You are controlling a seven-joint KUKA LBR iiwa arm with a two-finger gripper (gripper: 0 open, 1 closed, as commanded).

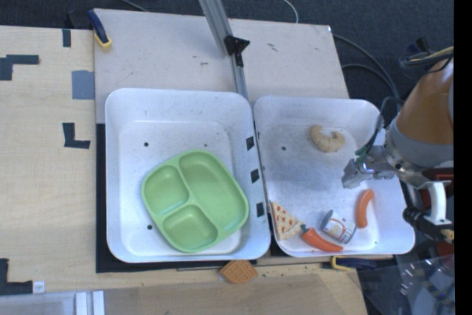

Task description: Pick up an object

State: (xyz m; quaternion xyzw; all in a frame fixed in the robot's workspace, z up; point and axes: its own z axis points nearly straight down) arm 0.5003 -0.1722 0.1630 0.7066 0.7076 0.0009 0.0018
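The hand (356, 174) hangs over the right bin (295, 114), just above the orange sausage (362, 208). I cannot tell if it is open. A green plate (194, 201) sits in the left bin (125, 114).

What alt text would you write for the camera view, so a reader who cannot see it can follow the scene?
A grey arm's gripper hangs over the right shallow white bin, which holds a beige lumpy object, an orange sausage-shaped toy, an orange carrot toy, a waffle-patterned wedge and a small can. The left white bin holds a green divided plastic plate.
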